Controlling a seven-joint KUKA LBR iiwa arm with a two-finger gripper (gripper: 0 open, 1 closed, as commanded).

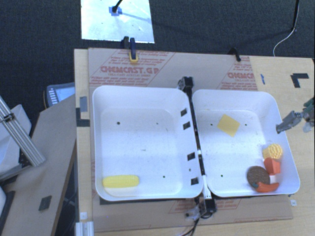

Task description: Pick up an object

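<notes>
The right bin [236,96] holds a flat yellow square [228,125] near its middle. In its near right corner lie a yellow knobbly piece [273,151], an orange-red block [272,165], a brown disc [256,176] and an orange strip [268,187], all close together. A yellow oblong piece [121,181] rests in the near left corner of the left bin [142,95]. My gripper [288,122] reaches in at the far right, over the right bin's right rim, above the corner cluster and apart from it. Nothing shows in it.
Both bins stand on a cardboard sheet [167,65] clamped to the bench, with black clips along the seam between them [189,127]. A metal plate [116,13] lies behind the bench. An aluminium bar [17,132] slants at the far left.
</notes>
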